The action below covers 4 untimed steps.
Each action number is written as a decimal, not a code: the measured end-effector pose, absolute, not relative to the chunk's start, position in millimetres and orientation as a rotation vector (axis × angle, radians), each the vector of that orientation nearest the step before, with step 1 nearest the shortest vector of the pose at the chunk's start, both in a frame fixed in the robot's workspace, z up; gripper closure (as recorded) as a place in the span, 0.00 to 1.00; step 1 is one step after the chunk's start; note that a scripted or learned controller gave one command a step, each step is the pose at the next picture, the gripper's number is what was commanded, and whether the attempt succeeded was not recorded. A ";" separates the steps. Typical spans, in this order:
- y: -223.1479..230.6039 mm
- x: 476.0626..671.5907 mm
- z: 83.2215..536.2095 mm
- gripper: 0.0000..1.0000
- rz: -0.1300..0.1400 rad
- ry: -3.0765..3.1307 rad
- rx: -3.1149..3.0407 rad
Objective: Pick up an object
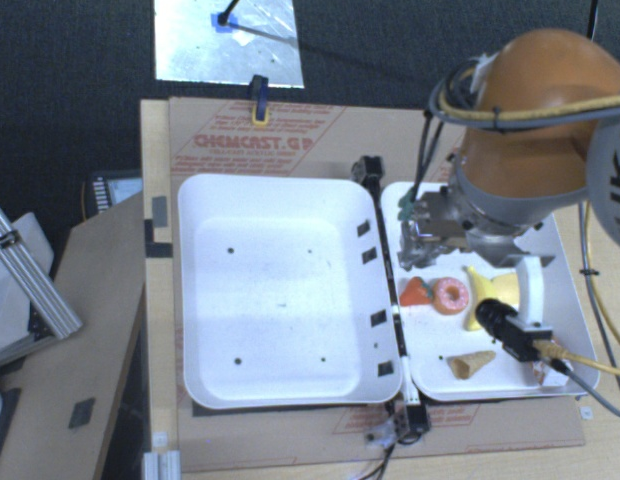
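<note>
A: What sits closest to the lens?

B: The front rim of the two bins, with a black clip [411,420] where they meet. Just behind it, in the right bin [565,268], lies a tan cone-shaped piece [472,364].

A: And the other pieces?

B: All in the right bin too. A pink doughnut [451,295] sits beside a red-orange piece [417,292], the two touching or nearly so. A yellow item [493,290] lies just right of the doughnut, partly covered by a black and white fitting [517,326] on the arm.

A: Where is the gripper?

B: The gripper [418,240] hangs over the right bin's left side, above and just behind the red-orange piece. I cannot tell whether it is spread or closed; nothing visibly sits in it.

A: The left bin?

B: The left bin [280,288] shows bare white floor with a few dark dots.
</note>
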State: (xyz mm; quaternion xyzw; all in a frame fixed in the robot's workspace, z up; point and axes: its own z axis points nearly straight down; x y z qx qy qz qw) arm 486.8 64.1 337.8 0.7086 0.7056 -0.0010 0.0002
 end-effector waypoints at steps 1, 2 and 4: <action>127.1 487.3 492.9 1.00 0.031 2.226 2.203; 134.9 485.5 370.2 1.00 -0.014 2.227 2.223; 128.8 499.4 261.7 0.00 0.001 2.222 2.221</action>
